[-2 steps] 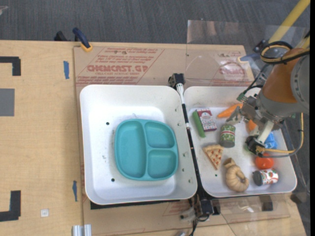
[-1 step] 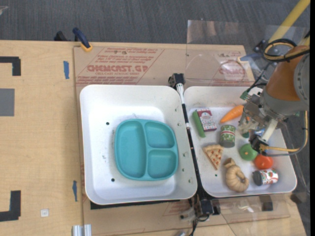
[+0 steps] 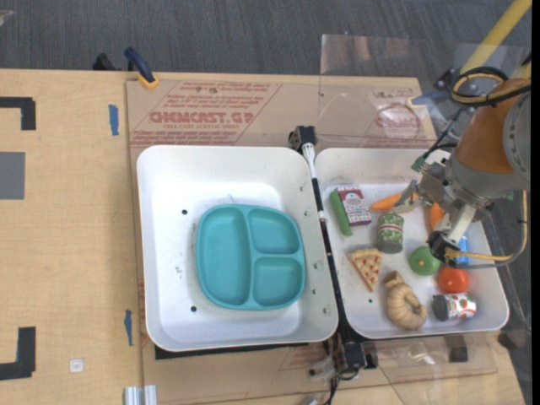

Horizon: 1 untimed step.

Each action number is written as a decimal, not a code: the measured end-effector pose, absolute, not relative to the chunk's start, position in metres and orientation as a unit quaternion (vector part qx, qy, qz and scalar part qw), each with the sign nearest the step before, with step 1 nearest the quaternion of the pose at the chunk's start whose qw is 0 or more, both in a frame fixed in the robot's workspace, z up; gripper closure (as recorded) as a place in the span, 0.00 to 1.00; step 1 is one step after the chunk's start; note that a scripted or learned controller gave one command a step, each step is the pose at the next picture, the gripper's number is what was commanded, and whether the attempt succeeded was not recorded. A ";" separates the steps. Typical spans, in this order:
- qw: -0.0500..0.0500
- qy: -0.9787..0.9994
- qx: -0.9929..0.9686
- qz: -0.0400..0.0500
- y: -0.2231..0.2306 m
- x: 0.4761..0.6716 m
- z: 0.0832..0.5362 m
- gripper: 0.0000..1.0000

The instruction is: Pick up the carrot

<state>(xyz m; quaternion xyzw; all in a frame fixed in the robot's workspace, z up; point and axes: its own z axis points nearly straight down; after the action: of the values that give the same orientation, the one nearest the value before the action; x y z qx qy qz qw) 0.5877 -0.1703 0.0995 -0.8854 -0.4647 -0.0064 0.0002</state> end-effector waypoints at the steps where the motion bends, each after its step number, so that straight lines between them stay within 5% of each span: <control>1: -0.001 -0.464 -0.886 -0.007 -0.170 0.589 0.110 1.00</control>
<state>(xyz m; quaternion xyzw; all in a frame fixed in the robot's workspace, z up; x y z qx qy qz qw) 0.5887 -0.1699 0.1098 -0.8856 -0.4643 -0.0073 -0.0006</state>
